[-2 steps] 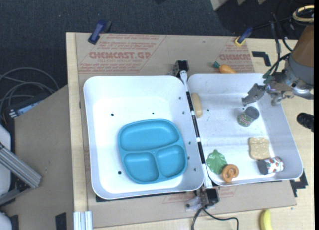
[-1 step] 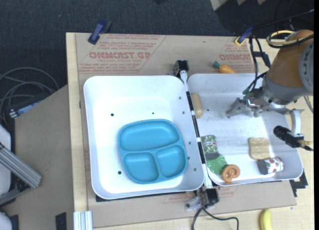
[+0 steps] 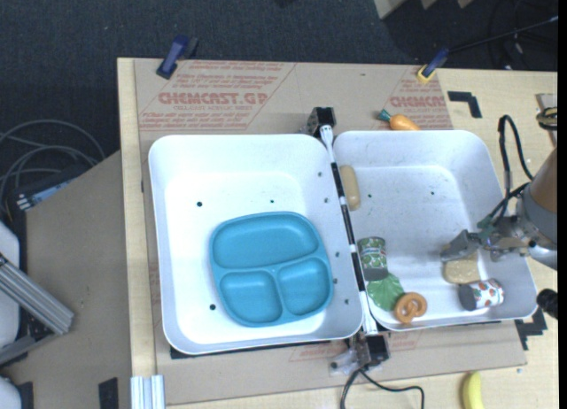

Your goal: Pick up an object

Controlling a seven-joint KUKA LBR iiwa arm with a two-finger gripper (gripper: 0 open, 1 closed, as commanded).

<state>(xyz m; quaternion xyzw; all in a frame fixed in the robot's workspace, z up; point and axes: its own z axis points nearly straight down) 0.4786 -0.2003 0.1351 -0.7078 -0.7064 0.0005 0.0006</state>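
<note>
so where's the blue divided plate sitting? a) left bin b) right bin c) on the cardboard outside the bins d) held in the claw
a: the blue divided plate lies flat on the floor of the left bin, while the can, doughnut and other small items are in the right bin.

Blue clamp point(image 3: 176, 56) on bench's far-left corner; yellow clamp point(image 3: 432, 65) far right; banana point(image 3: 472, 390) at near edge.

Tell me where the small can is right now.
The small can stands in the right bin, against its left wall, just above the green leafy piece and the donut.
</note>
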